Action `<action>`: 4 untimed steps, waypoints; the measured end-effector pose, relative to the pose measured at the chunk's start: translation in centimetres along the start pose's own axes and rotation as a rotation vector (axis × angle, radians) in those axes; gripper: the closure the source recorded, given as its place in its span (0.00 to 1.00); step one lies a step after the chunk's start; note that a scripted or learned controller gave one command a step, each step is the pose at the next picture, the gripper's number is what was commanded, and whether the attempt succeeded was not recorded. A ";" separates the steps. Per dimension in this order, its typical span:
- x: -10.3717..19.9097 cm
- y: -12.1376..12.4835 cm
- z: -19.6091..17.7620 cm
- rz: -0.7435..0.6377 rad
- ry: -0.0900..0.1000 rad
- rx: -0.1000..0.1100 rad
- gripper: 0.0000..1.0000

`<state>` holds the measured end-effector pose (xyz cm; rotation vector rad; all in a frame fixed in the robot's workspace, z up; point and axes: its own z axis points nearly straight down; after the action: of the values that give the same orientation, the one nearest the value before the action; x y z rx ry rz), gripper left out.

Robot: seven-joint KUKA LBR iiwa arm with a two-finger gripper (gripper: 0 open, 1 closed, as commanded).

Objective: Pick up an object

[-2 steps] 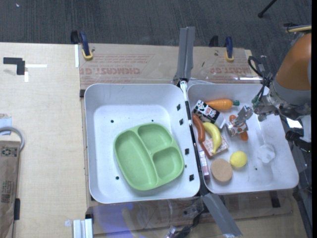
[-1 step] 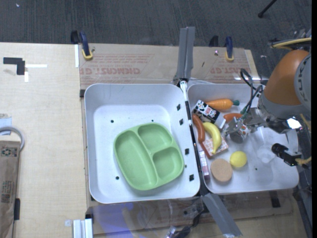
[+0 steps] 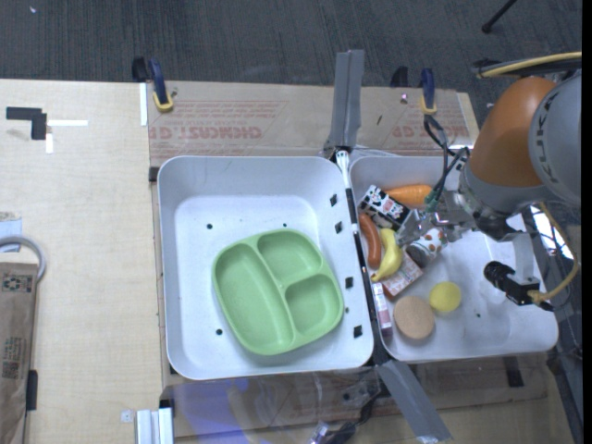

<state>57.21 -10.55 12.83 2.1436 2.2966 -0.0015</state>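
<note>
Hand [image 3: 427,222], grip state unclear, hovers just beside the banana [image 3: 389,255].

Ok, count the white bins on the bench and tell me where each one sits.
2. The left bin holds a green divided plate. The right bin sits beside it, under the arm, holding the small items; none seem hidden.

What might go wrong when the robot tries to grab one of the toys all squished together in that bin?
The gripper hangs over a tight pile: banana, hot dog, carrot and a small box all touch or overlap. It may pinch two at once, or nudge one aside and close on nothing. The pile also sits against the bin wall, so a finger might bump it.
</note>
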 end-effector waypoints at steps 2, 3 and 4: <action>-2.9 1.6 -5.8 0.286 -0.001 0.001 0.00; -2.8 0.8 3.7 0.210 0.000 0.002 0.00; -2.9 0.8 2.8 0.210 0.000 0.003 1.00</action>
<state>58.19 -13.37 9.99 2.3735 2.0612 -0.0057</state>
